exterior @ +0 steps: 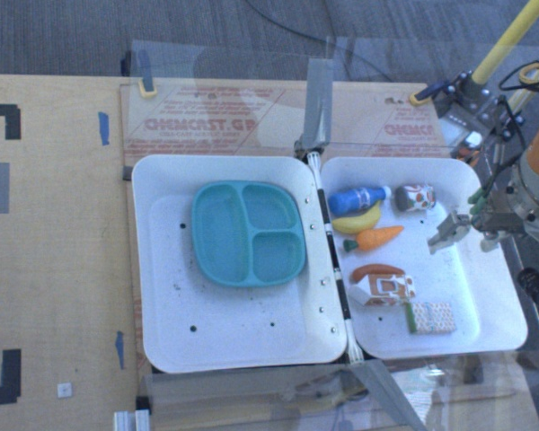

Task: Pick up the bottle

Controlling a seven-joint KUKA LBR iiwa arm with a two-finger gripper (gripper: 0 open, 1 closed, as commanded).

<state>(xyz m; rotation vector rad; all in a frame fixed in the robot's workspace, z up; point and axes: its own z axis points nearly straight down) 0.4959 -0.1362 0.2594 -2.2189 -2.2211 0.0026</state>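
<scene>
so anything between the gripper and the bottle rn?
Partly. The gripper sits at the right bin's right side; the blue bottle lies at its upper left. The small can lies in between, right of the bottle's cap. The banana touches the bottle's lower side, the carrot just below. From above, nothing covers the bottle.

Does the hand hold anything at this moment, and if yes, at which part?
Nothing is held. The hand hangs over the right bin, apart from the blue bottle, which lies beside the banana.
</scene>
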